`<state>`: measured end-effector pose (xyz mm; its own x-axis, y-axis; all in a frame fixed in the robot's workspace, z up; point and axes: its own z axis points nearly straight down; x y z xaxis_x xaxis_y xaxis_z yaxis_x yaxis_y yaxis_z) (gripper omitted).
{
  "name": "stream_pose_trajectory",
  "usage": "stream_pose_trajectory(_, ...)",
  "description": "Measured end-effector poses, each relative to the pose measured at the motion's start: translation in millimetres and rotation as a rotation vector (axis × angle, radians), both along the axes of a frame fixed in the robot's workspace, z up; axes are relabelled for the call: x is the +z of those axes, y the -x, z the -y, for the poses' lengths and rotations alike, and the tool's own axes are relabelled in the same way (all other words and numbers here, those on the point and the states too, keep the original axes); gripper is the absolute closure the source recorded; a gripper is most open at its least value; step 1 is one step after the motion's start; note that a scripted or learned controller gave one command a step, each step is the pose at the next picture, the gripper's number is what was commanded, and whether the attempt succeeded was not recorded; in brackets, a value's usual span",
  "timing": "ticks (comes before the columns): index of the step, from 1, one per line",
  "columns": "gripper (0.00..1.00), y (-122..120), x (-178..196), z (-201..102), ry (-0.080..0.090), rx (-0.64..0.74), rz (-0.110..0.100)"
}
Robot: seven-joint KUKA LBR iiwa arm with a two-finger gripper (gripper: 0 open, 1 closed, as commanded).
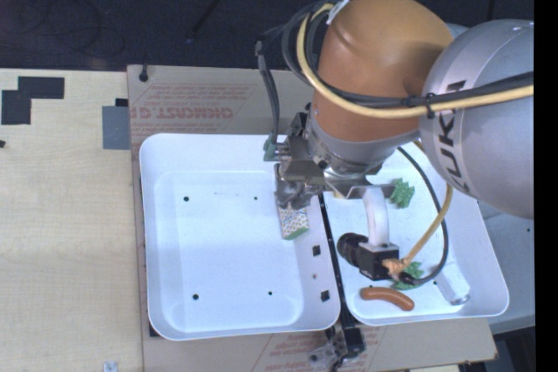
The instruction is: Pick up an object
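The fingers (287,198) clasp a small green-patterned packet (295,226) just over the left bin's (166,187) right wall.

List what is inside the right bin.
The right bin holds an orange sausage-shaped piece and a green leafy piece; the arm covers its far end, so anything there is hidden.

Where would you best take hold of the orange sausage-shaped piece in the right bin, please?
Grip the orange sausage-shaped piece at its middle from straight above, closing across its narrow width: it lies flat, long and slim, close to the front wall of the right bin.
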<state>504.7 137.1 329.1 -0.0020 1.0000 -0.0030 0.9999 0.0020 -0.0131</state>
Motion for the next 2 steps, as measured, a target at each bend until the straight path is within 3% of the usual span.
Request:
stream_pose_trajectory(1, 1.0, 30.5, 17.2, 24.3, -0.002, -0.003, 0.008)
stream_pose_trajectory(2, 1.0, 28.7, 66.1, -26.7, -0.004, 0.003, 0.014)
